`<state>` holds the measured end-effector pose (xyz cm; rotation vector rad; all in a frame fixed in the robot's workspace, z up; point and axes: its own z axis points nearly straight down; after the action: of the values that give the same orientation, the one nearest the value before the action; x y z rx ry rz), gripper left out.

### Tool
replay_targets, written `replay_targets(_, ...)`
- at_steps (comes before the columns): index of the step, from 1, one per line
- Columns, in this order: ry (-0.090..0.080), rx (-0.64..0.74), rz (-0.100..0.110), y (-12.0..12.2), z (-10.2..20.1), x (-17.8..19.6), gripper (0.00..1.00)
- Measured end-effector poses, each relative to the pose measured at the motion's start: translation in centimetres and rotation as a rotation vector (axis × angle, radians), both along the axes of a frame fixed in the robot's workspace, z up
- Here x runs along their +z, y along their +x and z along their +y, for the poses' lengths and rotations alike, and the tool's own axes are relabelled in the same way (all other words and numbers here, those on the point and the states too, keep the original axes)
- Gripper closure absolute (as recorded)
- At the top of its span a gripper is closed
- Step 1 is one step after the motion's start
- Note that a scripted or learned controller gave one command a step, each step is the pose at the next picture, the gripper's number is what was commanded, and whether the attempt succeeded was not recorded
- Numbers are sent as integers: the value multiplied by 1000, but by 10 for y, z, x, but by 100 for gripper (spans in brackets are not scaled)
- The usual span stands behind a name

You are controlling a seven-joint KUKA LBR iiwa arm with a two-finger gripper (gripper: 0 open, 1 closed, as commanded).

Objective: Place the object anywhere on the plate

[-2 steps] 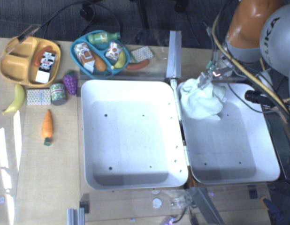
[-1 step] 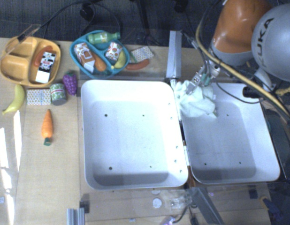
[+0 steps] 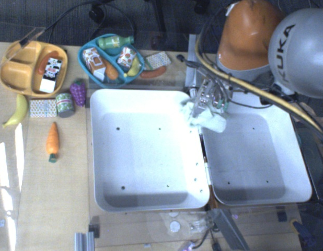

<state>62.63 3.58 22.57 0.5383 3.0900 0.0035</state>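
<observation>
**Arm.** The grey arm [image 3: 302, 46] reaches in over the far right corner of the bench [image 3: 41, 192]. Its rounded housing bears the letters "KUKA", partly cut off by the curve. The orange band [image 3: 247, 27] sits beside it.

**Bins.** The left bin [image 3: 151, 92] and the right bin [image 3: 261, 156] stand side by side, touching along their inner walls.

**Plates.** A blue divided plate [image 3: 84, 54] lies at the bench's far edge, just beyond the left bin, already loaded with toy food. A yellow divided plate [image 3: 7, 77] occupies the far left corner. Which one the task intends cannot be determined.

**Gripper.** The gripper [image 3: 209, 102] hangs over the far end of the shared bin wall. Whether it is spread or closed cannot be told.

**Task object.** A pale object [image 3: 209, 122], probably the task's thing, lies directly under the gripper at the right bin's far left corner. Whether it is gripped cannot be told; it is not on a plate.

**Small items.** A banana [image 3: 18, 111], a carrot [image 3: 53, 140] and a can [image 3: 64, 103] lie along the bench's left side; the can's label is unreadable.
</observation>
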Motion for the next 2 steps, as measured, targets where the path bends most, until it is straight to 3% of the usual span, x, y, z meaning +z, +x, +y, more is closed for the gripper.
replay_targets(1, -1, 348, -2, -7, 56, -1, 100)
replay_targets(2, 0, 349, -2, -20, 101, 8, 100)
